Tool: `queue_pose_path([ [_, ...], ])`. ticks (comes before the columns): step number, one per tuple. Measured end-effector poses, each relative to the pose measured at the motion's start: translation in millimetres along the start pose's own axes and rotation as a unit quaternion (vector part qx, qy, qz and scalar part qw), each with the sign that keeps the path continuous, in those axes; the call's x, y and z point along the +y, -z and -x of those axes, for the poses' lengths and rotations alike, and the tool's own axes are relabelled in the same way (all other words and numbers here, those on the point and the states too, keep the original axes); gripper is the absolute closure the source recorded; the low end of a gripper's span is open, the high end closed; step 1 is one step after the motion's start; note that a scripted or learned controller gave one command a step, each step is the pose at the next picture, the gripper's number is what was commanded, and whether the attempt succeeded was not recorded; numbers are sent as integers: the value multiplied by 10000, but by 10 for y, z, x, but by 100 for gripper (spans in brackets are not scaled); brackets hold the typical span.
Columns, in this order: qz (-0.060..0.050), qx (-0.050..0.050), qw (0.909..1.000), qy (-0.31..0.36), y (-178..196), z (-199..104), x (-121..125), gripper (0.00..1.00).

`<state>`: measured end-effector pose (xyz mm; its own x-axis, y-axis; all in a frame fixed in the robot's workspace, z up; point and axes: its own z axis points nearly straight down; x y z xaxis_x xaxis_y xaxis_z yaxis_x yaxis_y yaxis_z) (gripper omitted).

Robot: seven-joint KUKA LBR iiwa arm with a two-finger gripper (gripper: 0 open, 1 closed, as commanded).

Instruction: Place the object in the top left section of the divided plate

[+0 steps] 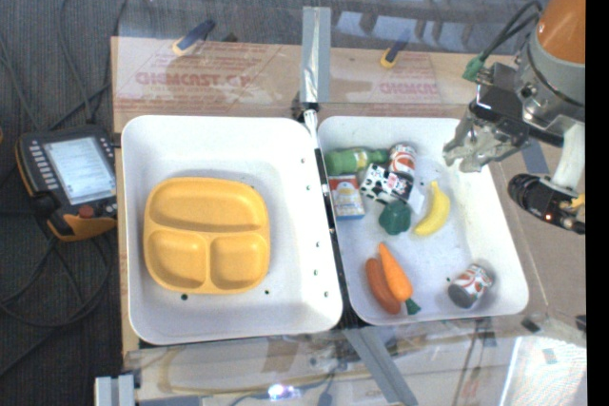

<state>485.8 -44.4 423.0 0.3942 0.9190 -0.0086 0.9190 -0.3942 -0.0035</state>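
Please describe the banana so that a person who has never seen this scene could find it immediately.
Look at the right white bin, the one with the small toy foods. The banana lies near the middle of its right half, just right of the dark green pepper and below the gripper. It is the only yellow, curved item in that bin; the carrots nearby are orange.

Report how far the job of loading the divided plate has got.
Nothing looks done yet: the yellow divided plate in the left bin has nothing in any section. In hand: the gripper hovers over the right bin's upper right corner with nothing seen between its fingers. Left: pick an object, such as the banana or carrot, and carry it to the plate's top left section.
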Motion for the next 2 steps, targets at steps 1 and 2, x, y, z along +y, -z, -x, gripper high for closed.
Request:
queue_pose_path([
  [1, -27, 13, 9800, 1989, -1330, -534, -245, 100],
  [2, -45, 21, 9848, 1734, -2444, -219, -123, 100],
])
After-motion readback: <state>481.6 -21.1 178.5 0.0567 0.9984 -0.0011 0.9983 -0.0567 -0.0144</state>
